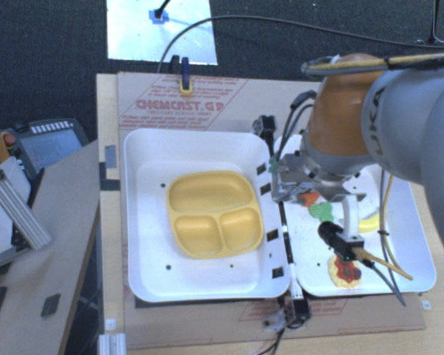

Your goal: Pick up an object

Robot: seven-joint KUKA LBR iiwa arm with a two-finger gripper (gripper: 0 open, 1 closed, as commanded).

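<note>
Gripper (292,187) hangs just beside, perhaps touching, the green toy (322,211).

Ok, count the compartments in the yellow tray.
3. The yellow tray in the left bin has one long compartment on the far side and two smaller near ones.

Dark carpet floor (44,43) behind bench; pale sheet (159,21) lying on it; wooden side table (52,220) at left.
</note>
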